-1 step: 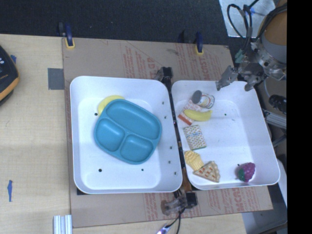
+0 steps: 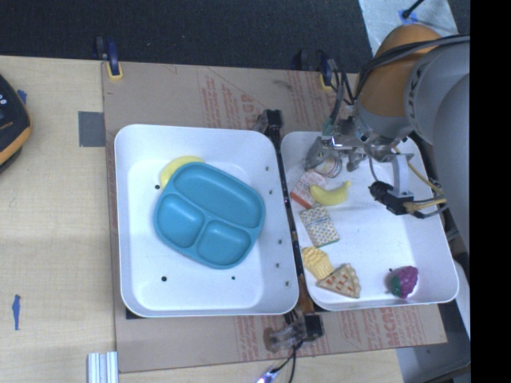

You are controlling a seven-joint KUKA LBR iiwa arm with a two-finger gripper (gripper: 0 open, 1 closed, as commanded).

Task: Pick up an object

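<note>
My gripper (image 2: 326,159) hangs over the far left part of the right bin (image 2: 435,250), under the grey arm with its orange band (image 2: 399,70). Just in front of it lies a small yellow banana (image 2: 330,192), with an orange-and-white piece (image 2: 302,196) to its left. Further forward in the same bin are a checkered packet (image 2: 320,226), a yellow fries piece (image 2: 316,261), a pizza slice (image 2: 341,280) and a purple grape bunch (image 2: 403,281). Nothing shows as held.
The left bin (image 2: 136,278) holds a blue divided plate (image 2: 209,214) lying over a yellow object (image 2: 177,167). A black cable (image 2: 399,198) loops off the wrist over the right bin. A yellow-and-black device (image 2: 9,126) sits at the bench's left edge.
</note>
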